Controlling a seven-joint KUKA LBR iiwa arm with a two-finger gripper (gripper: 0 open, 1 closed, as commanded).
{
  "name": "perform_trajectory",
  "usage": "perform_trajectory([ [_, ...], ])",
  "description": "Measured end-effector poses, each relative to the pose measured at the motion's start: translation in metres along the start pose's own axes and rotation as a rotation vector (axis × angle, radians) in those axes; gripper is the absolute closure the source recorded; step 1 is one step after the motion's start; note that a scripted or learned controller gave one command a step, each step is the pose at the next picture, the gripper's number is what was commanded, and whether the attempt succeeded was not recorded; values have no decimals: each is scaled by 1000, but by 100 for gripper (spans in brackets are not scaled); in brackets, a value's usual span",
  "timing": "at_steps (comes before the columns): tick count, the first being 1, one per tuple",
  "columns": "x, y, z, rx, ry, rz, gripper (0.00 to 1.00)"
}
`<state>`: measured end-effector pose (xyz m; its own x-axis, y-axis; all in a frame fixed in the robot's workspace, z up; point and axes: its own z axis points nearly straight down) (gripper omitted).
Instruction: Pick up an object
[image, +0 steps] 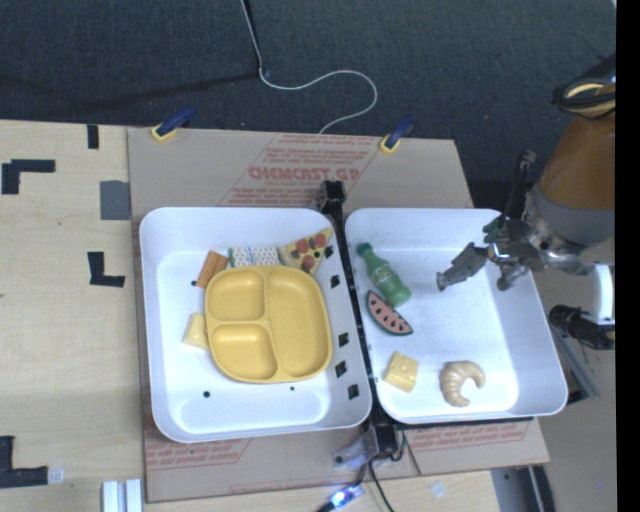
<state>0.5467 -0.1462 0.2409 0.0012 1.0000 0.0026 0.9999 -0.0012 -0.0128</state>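
Note:
The right bin (520, 330) holds a green bottle (385, 277), a watermelon slice (388, 313), a yellow cheese wedge (402, 372) and a tan croissant (462, 381). My gripper (478, 268) hangs over the upper right part of this bin, with its fingers spread apart and nothing between them. It is to the right of the bottle and well above the croissant in the view. The left bin (170, 300) carries a yellow divided plate (268, 322), with a pizza slice (308, 249), an orange piece (211, 268) and a pale yellow piece (195, 330) around it.
The bins sit on a cardboard sheet (290, 170) held by yellow and blue clips. A white cable (320, 85) loops across the dark floor behind. The divider between the bins (345, 300) runs down the middle. The arm's body (585, 190) fills the right side.

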Motion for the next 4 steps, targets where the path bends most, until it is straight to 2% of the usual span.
perform_trajectory([
  [1, 0, 2, -6, -11, -2, -3, 0],
  [3, -12, -7, 106, -6, -2, -2, 0],
  [4, -11, -7, 159, -11, -4, -3, 0],
])
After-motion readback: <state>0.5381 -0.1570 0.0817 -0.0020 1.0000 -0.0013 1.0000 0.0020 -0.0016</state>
